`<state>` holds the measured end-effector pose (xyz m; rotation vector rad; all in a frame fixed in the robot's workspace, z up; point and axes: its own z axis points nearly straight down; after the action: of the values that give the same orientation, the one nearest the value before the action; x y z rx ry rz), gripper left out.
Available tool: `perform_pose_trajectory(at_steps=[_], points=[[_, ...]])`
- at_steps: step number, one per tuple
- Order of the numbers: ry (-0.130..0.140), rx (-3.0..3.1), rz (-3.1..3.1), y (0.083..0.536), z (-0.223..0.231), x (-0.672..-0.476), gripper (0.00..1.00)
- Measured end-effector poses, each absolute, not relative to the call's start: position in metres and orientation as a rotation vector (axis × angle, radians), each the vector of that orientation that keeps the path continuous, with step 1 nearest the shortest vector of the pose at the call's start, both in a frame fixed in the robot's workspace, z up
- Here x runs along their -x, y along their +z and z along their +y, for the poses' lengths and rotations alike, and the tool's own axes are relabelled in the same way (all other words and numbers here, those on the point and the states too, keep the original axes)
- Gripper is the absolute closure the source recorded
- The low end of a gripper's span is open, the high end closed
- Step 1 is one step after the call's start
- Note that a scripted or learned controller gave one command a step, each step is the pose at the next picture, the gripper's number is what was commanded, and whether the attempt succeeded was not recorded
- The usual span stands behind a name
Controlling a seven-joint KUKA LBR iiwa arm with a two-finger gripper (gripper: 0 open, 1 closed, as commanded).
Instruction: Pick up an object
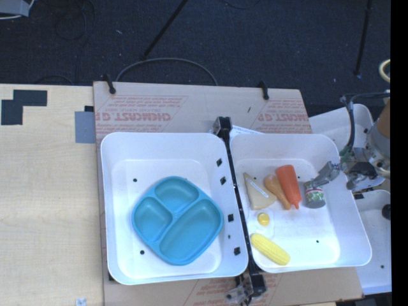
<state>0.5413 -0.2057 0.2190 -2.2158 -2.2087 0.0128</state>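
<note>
**A:** Where's the gripper (317,190) relative to what it could pick?

**B:** It's over the right bin (349,247), toward that bin's three o'clock side, reaching in from the right. The nearest candidate is the orange carrot-like piece (288,183), which lies at about nine o'clock from the fingertips, just beside them but not touching as far as I can see.

**A:** How does that piece lie?

**B:** Its long axis runs roughly from eleven o'clock to five o'clock, so it's nearly crosswise to the arm's line of reach. A tan wedge (259,194) sits against its nine o'clock side; a yellow corn cob (269,248) is well apart at seven o'clock.

**A:** Fingers apart or together?

**B:** I can't tell. The tip is a blurred grey-green blob and one metal link; nothing shows between the fingers.

**A:** Anything else unclear?

**B:** The wrist is cut off at the view's right. The blue divided plate (177,219) in the left bin (111,203) is plain enough, though probably a poor first target.
</note>
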Motion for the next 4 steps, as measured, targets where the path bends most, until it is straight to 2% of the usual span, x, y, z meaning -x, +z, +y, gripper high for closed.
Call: perform_pose_trajectory(at_steps=[1, 2, 4], points=[[0.001, 2.221, -2.221, 0.227, -0.205, -0.544, 0.0], [0.004, 2.217, -2.218, 0.164, -0.205, -0.547, 0.0], [0.003, 2.22, -2.216, 0.086, -0.2, -0.544, 0.0]])
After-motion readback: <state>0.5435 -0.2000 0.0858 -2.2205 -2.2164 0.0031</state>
